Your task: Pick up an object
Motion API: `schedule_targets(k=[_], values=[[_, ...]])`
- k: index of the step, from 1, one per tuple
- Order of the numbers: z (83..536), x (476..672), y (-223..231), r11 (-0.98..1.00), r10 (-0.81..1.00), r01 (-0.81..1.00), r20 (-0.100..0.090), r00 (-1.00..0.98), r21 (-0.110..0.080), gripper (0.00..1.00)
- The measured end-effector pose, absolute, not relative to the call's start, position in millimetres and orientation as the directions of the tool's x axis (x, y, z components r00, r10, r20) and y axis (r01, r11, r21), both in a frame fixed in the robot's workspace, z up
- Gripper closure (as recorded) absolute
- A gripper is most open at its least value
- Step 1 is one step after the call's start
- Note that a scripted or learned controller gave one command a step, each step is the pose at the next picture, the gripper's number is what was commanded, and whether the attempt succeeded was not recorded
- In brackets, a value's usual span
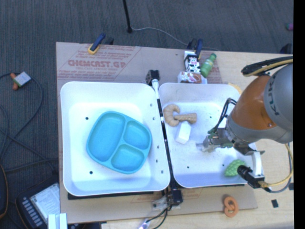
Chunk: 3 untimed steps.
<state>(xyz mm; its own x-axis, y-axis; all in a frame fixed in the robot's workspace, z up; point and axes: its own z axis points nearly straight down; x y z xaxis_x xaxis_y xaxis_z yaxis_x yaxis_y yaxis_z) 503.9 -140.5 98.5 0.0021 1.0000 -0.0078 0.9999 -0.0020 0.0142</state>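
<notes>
Gripper [208,145] sits low in the right bin [190,178], at the right centre of the frame, under the grey and orange arm [259,111]. You cannot tell from this slanted view how it stands, because the wrist hides most of it, and nothing visible is caught in it.

For the task, you have several candidates in this bin. The white block [183,134] lies a little to the left of the gripper, apart from it. The tan curved toy [177,115] is above the block, toward the upper middle of the frame, and seems to touch it at the top. The green object [234,169] rests in the lower right corner of the bin, just beside the arm. The blue divided plate [119,141] lies alone in the left bin [71,175].

My judgement is that the main risk is closing on bare floor, since the gripper appears to be between the block and the green object, over neither. If you move sideways while low, you may push the block against the toy. The green object is close to the bin wall, so there is little room there.
</notes>
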Motion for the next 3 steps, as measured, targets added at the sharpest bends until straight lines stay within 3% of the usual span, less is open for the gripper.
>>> schedule_targets(k=[1,2,3], values=[[138,575.6,-96,0.002,1.0,1.0,0.0,-0.002,0.001,1.0],[184,566.6,-10,0.003,1.0,1.0,0.0,-0.003,0.0,1.0],[188,538.5,-60,-0.001,1.0,1.0,-0.002,0.001,-0.001,1.0]])
